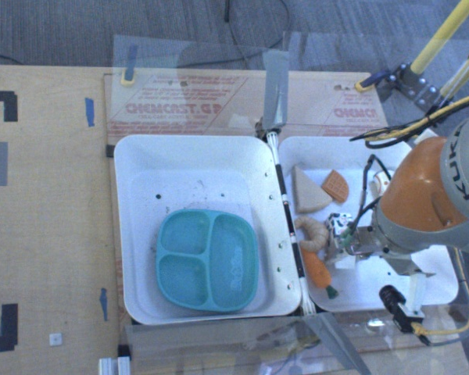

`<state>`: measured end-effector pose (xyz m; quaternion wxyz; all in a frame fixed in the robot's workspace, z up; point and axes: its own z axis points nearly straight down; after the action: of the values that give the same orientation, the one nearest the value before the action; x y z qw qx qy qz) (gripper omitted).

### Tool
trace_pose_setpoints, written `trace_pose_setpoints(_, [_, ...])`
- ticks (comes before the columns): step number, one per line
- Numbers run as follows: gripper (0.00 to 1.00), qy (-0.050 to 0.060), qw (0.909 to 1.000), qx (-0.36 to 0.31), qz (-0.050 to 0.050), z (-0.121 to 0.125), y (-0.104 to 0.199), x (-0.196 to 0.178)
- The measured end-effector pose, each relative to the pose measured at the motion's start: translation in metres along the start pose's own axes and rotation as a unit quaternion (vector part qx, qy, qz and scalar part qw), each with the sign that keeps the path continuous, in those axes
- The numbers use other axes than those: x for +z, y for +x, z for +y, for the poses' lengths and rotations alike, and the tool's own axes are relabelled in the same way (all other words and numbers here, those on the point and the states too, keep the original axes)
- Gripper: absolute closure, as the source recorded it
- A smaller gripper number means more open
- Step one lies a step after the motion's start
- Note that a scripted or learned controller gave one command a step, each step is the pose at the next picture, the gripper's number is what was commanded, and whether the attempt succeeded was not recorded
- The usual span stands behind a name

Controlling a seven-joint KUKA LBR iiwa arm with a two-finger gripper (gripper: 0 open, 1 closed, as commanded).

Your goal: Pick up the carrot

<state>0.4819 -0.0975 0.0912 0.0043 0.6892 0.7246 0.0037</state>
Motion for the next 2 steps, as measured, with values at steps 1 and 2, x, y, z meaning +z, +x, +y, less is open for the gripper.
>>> trace_pose_setpoints(1, [1.00,0.005,0.9986,0.053,0.000,0.006,0.144,-0.093])
trace_pose_setpoints(2, [1.00,0.006,0.9996,0.026,0.000,0.003,0.076,-0.123])
